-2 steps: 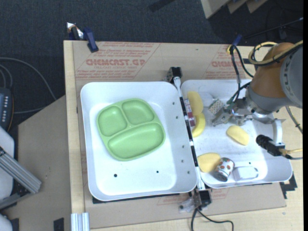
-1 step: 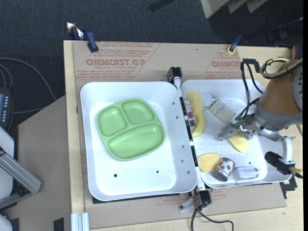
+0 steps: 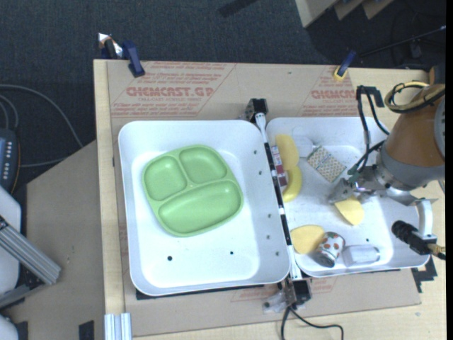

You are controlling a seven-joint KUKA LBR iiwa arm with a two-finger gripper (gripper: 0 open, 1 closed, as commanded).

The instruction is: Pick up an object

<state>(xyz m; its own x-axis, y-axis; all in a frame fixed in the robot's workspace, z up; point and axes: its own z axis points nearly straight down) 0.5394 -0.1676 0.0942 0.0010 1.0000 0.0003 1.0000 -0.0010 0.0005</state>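
**What we cannot make out around the right bin**

We see the arm cut off by the picture's right edge, so its upper links are lost to us. Its gripper, low over the right bin, is too small and blurred for us to read. The pale yellow wedge just beside it is partly overlapped by the gripper. In the right bin's near edge, a small round red-and-white object is too small for us to name.

We read red "CHEMCAST GP" print on the brown board behind the left bin, fainter repeat behind the right bin, rest illegible
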